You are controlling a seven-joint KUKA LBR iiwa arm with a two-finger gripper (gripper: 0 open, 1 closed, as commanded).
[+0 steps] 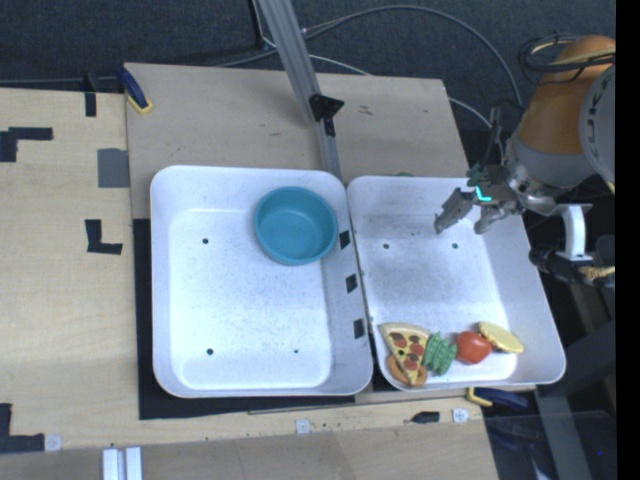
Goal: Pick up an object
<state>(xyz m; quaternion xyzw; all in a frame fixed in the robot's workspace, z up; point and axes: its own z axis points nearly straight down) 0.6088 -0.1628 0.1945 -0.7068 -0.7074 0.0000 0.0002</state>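
My gripper (468,218) hangs over the upper right part of the right bin (440,268), its two fingers spread apart with nothing between them. Along that bin's near edge lie a pizza slice (402,351), a green leafy piece (438,351), a red tomato (473,347) and a yellow piece (500,337). They sit well below the gripper in the view, apart from it. A blue bowl (294,225) stands upright in the upper right corner of the left bin (220,318).
A grey metal pole (300,68) slants down from the top to the divide between the bins. Cables (450,28) arc across the dark background behind. The wooden bench (60,268) extends to the left.
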